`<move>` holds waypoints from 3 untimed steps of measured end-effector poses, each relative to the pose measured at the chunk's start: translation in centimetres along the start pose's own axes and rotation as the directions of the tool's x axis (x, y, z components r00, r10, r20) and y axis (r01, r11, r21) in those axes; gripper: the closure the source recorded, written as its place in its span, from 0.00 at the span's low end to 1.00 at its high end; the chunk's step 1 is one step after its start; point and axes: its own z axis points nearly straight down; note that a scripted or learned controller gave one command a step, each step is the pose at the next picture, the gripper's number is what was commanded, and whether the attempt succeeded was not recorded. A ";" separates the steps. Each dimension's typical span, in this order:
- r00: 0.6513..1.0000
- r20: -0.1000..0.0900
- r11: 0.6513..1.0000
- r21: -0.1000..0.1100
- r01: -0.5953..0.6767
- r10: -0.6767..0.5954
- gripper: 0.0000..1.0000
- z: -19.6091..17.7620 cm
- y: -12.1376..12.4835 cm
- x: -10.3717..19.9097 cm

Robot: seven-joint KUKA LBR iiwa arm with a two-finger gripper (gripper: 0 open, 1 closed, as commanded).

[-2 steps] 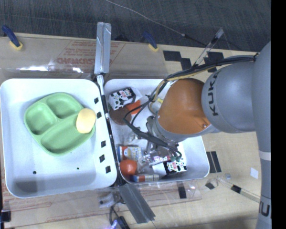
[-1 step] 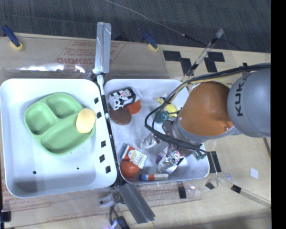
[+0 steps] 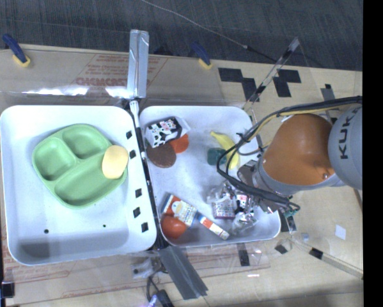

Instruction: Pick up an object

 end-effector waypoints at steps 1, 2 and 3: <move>0.975 0.000 0.975 -0.002 0.222 -0.222 0.00 0.1 -0.6 -1.8; 0.975 -0.002 0.975 -0.006 0.224 -0.224 0.00 0.2 3.0 -1.5; 0.922 0.000 0.922 0.000 0.387 -0.387 0.00 0.1 3.6 -2.2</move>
